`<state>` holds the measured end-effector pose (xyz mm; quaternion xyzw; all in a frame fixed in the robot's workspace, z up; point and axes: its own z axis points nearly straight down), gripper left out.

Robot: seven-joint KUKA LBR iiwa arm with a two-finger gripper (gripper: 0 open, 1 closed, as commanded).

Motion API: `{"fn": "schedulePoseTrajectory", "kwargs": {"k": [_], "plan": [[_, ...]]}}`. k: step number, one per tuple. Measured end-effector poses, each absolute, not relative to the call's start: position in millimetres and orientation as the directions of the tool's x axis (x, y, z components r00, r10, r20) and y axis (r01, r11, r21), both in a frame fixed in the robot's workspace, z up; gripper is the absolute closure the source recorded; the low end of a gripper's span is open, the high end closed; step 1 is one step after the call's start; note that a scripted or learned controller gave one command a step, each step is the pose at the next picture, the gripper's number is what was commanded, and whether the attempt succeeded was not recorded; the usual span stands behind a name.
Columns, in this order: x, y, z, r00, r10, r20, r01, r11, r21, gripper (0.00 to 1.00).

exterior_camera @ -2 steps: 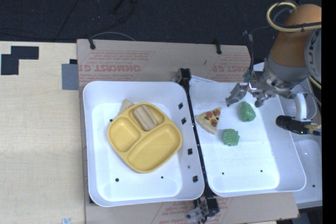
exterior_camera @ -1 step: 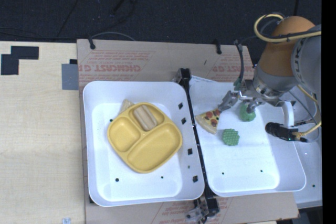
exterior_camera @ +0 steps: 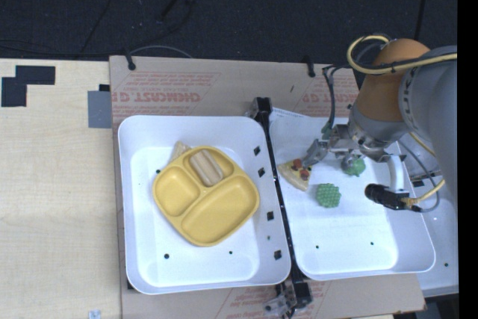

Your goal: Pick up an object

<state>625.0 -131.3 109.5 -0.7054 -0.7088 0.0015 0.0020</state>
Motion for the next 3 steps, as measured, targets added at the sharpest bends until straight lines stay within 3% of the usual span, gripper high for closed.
{"fn": "schedulePoseTrajectory", "kwargs": {"k": [1,2,3], "plan": [[626.2,-131,91,-0.003,1.0,0.001,1.0,0.003,-0.001,0.0],[628.1,-130,102,-0.003,1.0,0.004,1.0,0.003,0.004,1.0],[628.0,-135,144,-0.002,1.0,0.0,1.0,0.002,-0.002,1.0]]}}
